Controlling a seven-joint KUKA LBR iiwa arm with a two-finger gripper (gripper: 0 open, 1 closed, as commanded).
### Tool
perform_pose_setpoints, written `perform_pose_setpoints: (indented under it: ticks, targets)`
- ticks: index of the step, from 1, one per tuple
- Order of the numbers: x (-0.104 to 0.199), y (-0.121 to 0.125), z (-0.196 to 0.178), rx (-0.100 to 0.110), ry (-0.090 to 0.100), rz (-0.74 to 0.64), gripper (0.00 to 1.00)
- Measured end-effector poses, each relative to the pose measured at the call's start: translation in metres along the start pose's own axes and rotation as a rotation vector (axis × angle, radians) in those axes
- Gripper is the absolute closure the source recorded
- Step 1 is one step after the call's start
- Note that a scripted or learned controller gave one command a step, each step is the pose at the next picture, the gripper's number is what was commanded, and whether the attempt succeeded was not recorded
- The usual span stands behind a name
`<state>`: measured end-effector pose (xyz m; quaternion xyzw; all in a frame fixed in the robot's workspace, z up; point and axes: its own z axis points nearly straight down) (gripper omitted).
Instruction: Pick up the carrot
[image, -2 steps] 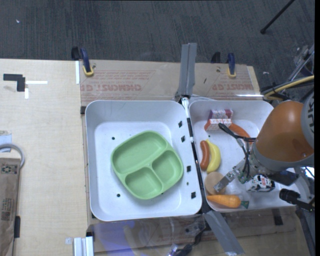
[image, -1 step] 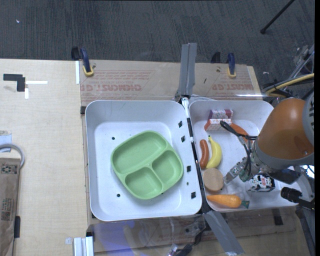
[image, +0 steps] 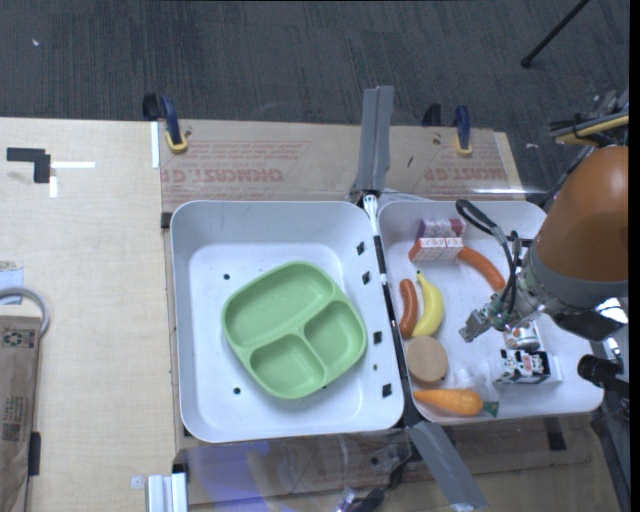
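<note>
The carrot (image: 450, 401) lies flat by the right bin's (image: 560, 400) near edge, just below a round tan piece (image: 427, 360). It looks like light, rigid, smooth toy plastic, so a mid-body pinch across the width seems safest. The gripper (image: 487, 322) hovers above with nothing visibly held, and its state can't be told.

- The green divided plate (image: 293, 329) sits in the left bin (image: 190, 300).
- The carrot (image: 452, 402) lies at the right bin's (image: 570, 400) near edge, beside a round bun (image: 427, 360).
- The gripper (image: 487, 320) hovers above, right of the banana (image: 430, 305).
</note>
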<state>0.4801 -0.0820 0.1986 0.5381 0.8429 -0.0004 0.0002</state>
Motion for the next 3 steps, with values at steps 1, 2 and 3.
perform_pose_setpoints:
  ticks: [1, 2, 3]
  targets:
    - [-0.063, -0.014, -0.012, 0.000, -0.001, 0.009, 1.00]
    - [-0.122, -0.055, -0.048, -0.001, -0.001, -0.036, 1.00]
    - [-0.089, -0.042, -0.078, -0.001, -0.002, -0.093, 1.00]
